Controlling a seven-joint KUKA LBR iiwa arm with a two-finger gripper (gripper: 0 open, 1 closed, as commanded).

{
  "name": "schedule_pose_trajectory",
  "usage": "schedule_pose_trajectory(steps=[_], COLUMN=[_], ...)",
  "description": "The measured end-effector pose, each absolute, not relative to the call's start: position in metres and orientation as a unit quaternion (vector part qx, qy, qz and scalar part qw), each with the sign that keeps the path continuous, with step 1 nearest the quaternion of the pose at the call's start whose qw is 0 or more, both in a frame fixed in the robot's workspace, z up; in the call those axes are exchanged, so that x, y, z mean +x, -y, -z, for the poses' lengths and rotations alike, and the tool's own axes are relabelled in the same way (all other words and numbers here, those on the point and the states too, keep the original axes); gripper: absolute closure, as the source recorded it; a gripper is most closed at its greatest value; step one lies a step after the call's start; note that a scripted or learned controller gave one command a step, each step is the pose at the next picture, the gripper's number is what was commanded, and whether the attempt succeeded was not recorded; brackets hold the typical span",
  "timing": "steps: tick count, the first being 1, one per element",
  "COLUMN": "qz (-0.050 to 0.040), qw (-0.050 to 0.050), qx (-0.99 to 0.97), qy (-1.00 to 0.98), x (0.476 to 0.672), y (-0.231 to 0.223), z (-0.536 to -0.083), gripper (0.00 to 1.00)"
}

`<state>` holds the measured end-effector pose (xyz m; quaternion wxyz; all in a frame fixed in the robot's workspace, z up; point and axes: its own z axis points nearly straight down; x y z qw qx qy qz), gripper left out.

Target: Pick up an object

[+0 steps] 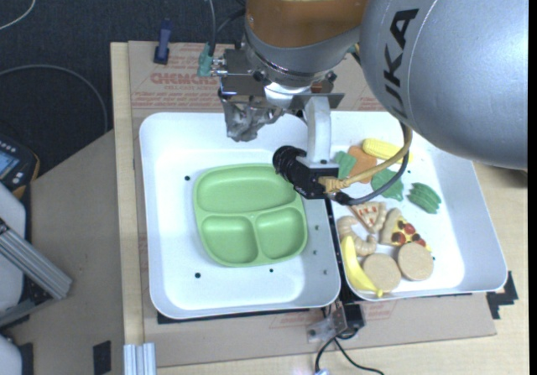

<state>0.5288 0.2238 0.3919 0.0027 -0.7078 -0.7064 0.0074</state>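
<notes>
My gripper (244, 124) hangs over the back edge of the left bin (166, 222), just behind the green divided plate (249, 214) that lies in that bin. I see nothing under or in the gripper. The loose toy foods lie in the right bin (471, 235): a yellow banana (358, 268), a pizza slice (367, 216), two round biscuits (414, 261), a green pod (424, 195), an orange carrot (362, 163) and a yellow corn piece (379, 148). The gripper is to the left of all of these, well apart from them.
The big grey and orange arm fills the top right and hides the back of the right bin. A black cable plug (297, 170) dangles over the divide between the bins, touching the plate's far right corner. Cardboard lies under both bins.
</notes>
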Motion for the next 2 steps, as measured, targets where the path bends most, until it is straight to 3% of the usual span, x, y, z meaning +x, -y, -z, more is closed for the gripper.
schedule_pose_trajectory(steps=[1, 2], qz=[-0.0065, 0.0003], qw=[0.003, 0.0], qx=[-0.707, -0.707], qy=[0.707, 0.707], x=[0.475, 0.479], y=[-0.224, -0.225], z=[-0.304, -0.32], gripper=[1.0, 1.0])
